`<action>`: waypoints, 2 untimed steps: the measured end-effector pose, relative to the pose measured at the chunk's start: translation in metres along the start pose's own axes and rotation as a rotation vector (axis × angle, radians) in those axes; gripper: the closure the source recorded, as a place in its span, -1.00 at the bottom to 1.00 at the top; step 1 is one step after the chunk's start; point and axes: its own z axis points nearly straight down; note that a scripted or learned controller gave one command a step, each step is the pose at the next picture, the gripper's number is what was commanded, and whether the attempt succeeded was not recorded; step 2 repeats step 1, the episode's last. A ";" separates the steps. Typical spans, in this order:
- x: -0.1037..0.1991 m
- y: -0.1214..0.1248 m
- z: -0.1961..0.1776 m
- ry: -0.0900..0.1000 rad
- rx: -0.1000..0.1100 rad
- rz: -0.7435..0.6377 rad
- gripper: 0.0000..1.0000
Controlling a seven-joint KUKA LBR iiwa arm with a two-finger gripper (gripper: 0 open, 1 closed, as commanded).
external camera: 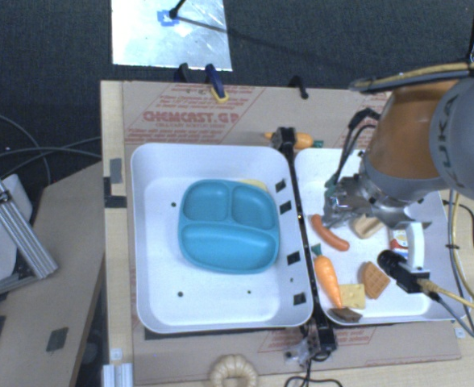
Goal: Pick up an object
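Observation:
My gripper (335,210) hangs low in the right bin (318,168), near its left wall. Just below it lies a red sausage (330,235), slanted. I cannot tell whether the two touch. An orange carrot (327,278) lies nearer the front, beside a yellow cracker (352,296) and a brown waffle piece (374,280). A pale bread slice (367,226) sits partly under the wrist. The grey arm with its orange band (410,135) covers the bin's back right.
The left bin (160,297) holds a blue divided plate (227,226) with a yellow item (255,185) behind it. A small orange object (302,141) rests at the far end of the divider between the bins. A beige ring (233,371) lies off the bench's front.

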 end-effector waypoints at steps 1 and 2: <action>-0.004 -0.001 -0.017 0.001 -0.003 0.000 1.00; -0.004 -0.001 -0.017 0.001 -0.003 0.000 1.00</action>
